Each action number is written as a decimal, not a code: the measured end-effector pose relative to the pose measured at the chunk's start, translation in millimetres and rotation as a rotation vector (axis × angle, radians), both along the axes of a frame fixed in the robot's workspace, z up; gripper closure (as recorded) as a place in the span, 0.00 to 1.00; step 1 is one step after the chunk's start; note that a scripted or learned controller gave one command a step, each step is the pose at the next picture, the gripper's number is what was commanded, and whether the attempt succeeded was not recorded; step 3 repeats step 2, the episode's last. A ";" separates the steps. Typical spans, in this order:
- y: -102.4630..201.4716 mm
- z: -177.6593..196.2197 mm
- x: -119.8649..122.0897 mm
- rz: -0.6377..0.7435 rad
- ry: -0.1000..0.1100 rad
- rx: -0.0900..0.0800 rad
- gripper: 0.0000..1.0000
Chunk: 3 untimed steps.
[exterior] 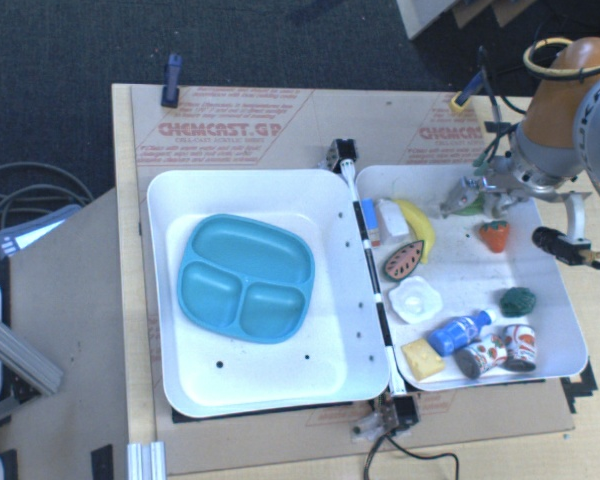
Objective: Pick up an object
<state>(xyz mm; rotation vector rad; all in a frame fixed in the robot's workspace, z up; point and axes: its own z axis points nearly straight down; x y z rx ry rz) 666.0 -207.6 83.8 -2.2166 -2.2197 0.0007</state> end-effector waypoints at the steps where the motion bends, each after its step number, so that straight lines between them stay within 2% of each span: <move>1: -8.1 1.8 1.8 0.003 0.004 0.014 0.00; 3: -8.0 1.7 1.8 0.004 0.004 0.013 0.00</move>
